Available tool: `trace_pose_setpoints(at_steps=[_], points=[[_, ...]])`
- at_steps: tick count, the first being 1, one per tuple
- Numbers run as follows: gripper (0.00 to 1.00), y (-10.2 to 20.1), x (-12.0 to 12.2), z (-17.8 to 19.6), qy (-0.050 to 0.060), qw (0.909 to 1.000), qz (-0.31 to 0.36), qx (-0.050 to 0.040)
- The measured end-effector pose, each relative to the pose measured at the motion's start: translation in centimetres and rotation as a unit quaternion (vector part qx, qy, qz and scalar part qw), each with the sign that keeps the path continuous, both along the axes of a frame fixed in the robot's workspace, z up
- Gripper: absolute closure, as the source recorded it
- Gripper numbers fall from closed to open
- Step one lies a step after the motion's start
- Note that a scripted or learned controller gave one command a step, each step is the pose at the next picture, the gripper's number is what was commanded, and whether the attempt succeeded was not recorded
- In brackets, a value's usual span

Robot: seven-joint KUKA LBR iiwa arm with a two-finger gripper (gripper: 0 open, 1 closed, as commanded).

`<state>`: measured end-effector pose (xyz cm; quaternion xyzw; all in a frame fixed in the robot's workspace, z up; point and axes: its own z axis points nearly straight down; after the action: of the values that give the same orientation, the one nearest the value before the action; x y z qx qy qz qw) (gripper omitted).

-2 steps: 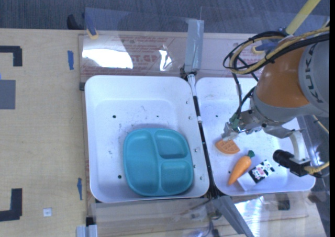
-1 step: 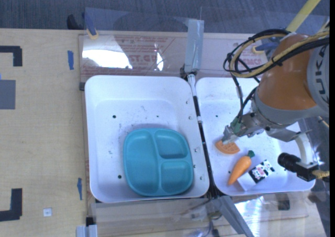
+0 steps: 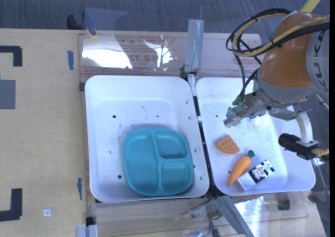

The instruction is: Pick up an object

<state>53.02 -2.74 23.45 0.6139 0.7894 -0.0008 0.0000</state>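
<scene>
Nearest the camera, at the front of the right bin (image 3: 301, 178), a toy carrot (image 3: 239, 168) lies tilted w/ its green top up-right, just beside a small black-and-white block (image 3: 261, 171) to its right; they look to be touching or nearly so, can't tell which. A bit farther back, a small orange wedge-shaped piece (image 3: 227, 145) sits alone on the bin floor, near the carrot but apart from it. In the left bin (image 3: 99, 126), a teal divided tray (image 3: 157, 160) w/ three compartments rests toward the front, approx centered left-to-right. Above the right bin the arm (image 3: 290, 47) comes in from the right, big orange band over a grey wrist, black and yellow cables looping off its top. The wrist angles down and left, so the gripper (image 3: 234, 116) hangs over the middle-back part of the right bin, above and slightly right of the orange wedge, well clear of the carrot. Nothing visible betw. its tips; whether it's open or closed, can't tell from this angle. Farthest back, a clear plastic sheet (image 3: 131, 53) stands behind the bins, glare on it, w/ a grey post (image 3: 194, 47) at the divider.
</scene>
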Motion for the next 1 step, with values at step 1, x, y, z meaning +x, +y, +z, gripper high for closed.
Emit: trace_pose_setpoints(at_steps=[1], points=[[0.0, 0.02, -0.02, -0.02, 0.0, 1.0, 0.0, 0.0]])
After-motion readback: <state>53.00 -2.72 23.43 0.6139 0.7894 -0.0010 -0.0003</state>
